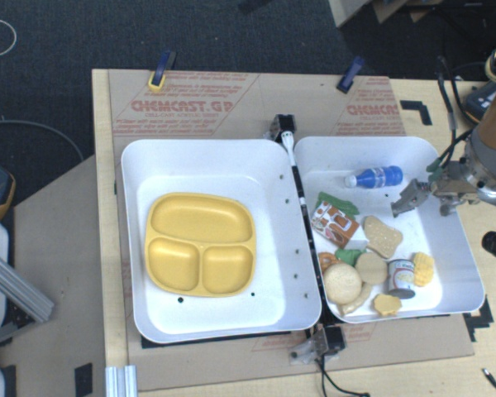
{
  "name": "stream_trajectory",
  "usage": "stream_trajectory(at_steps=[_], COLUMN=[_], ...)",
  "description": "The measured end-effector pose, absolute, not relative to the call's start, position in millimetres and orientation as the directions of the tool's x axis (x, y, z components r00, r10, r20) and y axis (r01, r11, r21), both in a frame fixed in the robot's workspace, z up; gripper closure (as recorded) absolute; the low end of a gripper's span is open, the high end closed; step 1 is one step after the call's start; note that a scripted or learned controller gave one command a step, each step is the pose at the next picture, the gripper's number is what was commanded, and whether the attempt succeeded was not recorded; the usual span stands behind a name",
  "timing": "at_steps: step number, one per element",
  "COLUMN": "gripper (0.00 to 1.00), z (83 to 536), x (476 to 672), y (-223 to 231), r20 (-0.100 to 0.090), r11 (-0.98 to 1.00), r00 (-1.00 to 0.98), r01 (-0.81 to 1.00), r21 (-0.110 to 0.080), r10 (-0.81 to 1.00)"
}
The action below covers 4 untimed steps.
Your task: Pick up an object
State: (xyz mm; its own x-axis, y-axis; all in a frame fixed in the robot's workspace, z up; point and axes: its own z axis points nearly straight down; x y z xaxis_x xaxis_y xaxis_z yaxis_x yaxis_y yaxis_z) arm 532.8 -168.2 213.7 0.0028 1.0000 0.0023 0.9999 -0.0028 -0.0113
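Observation:
The right bin (446, 246) holds a pile of small items. A blue water bottle (374, 177) lies on its side near the back. A red-and-white snack packet (334, 222), a slice of toast (383, 236), a round bun (342, 282), a small can (401, 276) and yellow toy foods (423, 268) crowd the front. My gripper (424, 204) hangs over the right part of this bin, to the right of the bottle and above the toast. Its fingers are spread open with nothing between them.
The left bin (140, 222) holds a yellow divided tray (201, 243). A black hinge strip (296, 197) runs between the bins. Clamps (159, 71) sit at the bench's back edge, and cables (450, 114) hang at the right.

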Motion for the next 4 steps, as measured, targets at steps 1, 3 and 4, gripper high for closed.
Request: stream_trajectory(at_steps=[1, 3, 4], gripper=[0.0, 0.0, 0.0], z=[219.4, 115.3, 84.5], x=[535.4, 527.3, 527.9], y=[-168.2, -159.5, -159.1], r20=[0.0, 0.004, 0.001], r11=[0.0, 0.0, -0.001], r00=[0.0, 0.0, 0.001], r01=[1.0, 1.0, 1.0], r21=[0.0, -0.008, -0.001], r10=[1.0, 1.0, 1.0])
